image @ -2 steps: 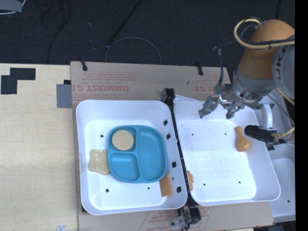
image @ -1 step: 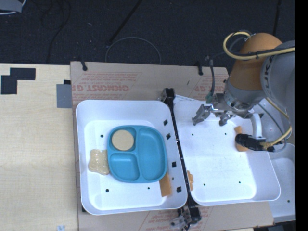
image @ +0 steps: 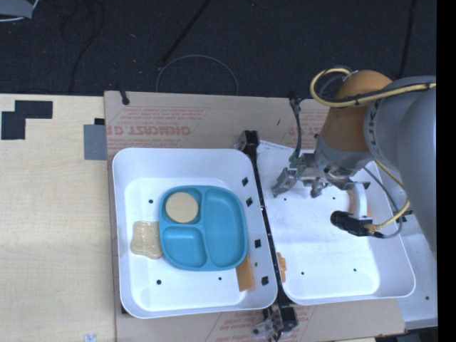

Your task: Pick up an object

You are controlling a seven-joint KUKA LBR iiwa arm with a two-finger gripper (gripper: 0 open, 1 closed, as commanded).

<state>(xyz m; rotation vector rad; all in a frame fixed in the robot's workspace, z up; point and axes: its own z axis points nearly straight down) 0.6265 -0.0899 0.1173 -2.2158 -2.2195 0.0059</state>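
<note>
Camera view, bench: we look down on a pale wooden bench (image: 50,212) carrying two shallow white plastic bins side by side on a cardboard sheet (image: 178,120).
Left bin: the left white bin (image: 135,169) holds a blue plastic divided tray (image: 206,237), lying flat near the bin's middle.
On the tray: a round tan biscuit-like disc (image: 181,206) sits in the tray's upper left compartment.
Beside the tray: a pale yellow spongy slab (image: 146,239) touches the tray's left edge; a small orange-brown flat strip (image: 244,276) lies at the tray's lower right corner, near the bin wall.
Right bin: the right white bin (image: 342,276) has a small orange piece (image: 282,265) against its left wall.
Arm: the grey arm with its orange band (image: 356,112) reaches in from the right and stands over the right bin's upper half.
Gripper: the two-finger gripper (image: 303,180) is near the right bin's upper left; we cannot tell how far its fingers are apart, and we see nothing held between them.
Handling, our judgement: the disc looks light, stiff and thin, best pinched across its edges; the slab looks soft and would give under the fingers; the tray is broad and smooth, so only its rim offers a hold.
Progress, our judgement: no object is lifted yet.
</note>
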